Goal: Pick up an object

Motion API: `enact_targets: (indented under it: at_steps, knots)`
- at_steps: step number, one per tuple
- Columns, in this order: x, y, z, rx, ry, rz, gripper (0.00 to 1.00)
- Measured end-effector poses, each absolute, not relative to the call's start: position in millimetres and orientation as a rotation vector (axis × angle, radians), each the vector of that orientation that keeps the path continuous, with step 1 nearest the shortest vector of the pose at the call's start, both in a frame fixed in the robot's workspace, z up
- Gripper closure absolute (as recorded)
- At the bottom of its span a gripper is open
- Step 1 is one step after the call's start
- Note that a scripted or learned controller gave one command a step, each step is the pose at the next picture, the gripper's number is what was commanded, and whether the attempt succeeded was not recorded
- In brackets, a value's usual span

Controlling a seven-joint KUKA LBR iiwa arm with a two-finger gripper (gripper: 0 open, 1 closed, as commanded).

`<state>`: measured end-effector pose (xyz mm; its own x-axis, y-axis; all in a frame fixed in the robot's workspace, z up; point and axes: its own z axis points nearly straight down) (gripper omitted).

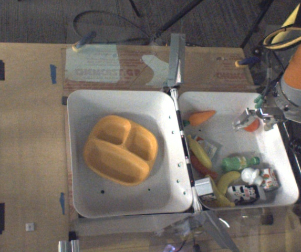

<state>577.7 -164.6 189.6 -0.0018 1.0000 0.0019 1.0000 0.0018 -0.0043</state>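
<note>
My gripper [253, 118] hangs over the upper right part of the right bin [229, 106], with the orange-banded arm reaching in from the right edge. A small red-orange object [252, 126] shows right at the gripper's tip, partly covered by it. An orange carrot [201, 117] lies to the left of the gripper, near the bin's upper left corner. Lower down lie a yellow corn cob [199, 151], a green bottle [239, 163], a banana [225, 181], a small white bottle [250, 175], a black-and-white carton [243, 193] and a red-and-white pack [268, 179].
The left bin [87, 106] holds an orange divided plate [121, 149]. A metal divider [175, 62] stands between the bins at the back. Cables and tripod legs lie on the floor beyond the bench.
</note>
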Motion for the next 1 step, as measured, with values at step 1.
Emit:
enact_targets:
  at_steps: [1]
  knots:
    - [542.2,-166.6,85.8,-2.206,-2.238,-0.003,0.00]
